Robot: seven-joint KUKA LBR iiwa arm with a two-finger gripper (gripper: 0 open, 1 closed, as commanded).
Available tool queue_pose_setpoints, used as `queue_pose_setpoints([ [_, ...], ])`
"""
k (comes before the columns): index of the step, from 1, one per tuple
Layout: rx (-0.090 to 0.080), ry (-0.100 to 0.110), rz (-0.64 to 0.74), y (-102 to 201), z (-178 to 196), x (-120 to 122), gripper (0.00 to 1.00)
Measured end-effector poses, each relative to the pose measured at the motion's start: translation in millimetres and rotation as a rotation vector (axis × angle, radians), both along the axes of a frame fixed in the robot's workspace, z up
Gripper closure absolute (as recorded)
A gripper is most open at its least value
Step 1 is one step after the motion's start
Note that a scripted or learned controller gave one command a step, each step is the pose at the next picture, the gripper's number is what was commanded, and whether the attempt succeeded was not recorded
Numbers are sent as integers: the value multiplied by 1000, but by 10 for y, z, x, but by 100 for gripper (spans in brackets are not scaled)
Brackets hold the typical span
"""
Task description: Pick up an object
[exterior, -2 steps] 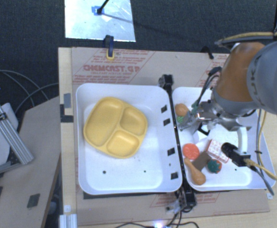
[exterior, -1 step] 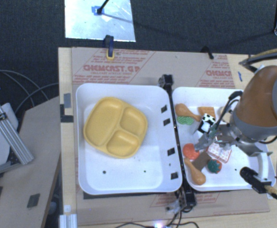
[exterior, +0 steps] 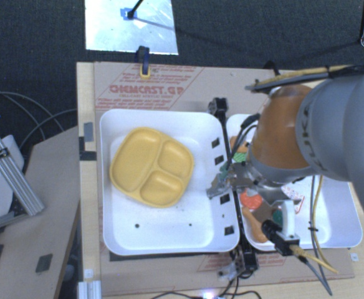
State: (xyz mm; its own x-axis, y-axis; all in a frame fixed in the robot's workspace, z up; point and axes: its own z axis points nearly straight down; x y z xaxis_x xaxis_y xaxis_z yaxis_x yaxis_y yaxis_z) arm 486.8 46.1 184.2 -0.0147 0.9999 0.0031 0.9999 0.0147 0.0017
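- Yellow sectioned tray [exterior: 152, 166] lies in the left bin [exterior: 129, 232], tilted
- Arm [exterior: 319, 129] hangs over the right bin [exterior: 341, 220]
- Orange object [exterior: 252, 201] and green object [exterior: 277, 217] lie below the wrist
- Bins sit on the cardboard-covered worktop [exterior: 148, 89]

Left bin [exterior: 126, 229]: one divided tray [exterior: 152, 166], lying toward its rear. Right bin [exterior: 344, 229], touching alongside: several small items [exterior: 252, 201] near its left wall, beneath the arm [exterior: 319, 129]. Both on worktop [exterior: 151, 83].
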Motion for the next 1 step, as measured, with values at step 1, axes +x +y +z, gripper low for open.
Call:
queue_pose_setpoints([
  [1,-1,-6,-5,449,7,714,0],
])
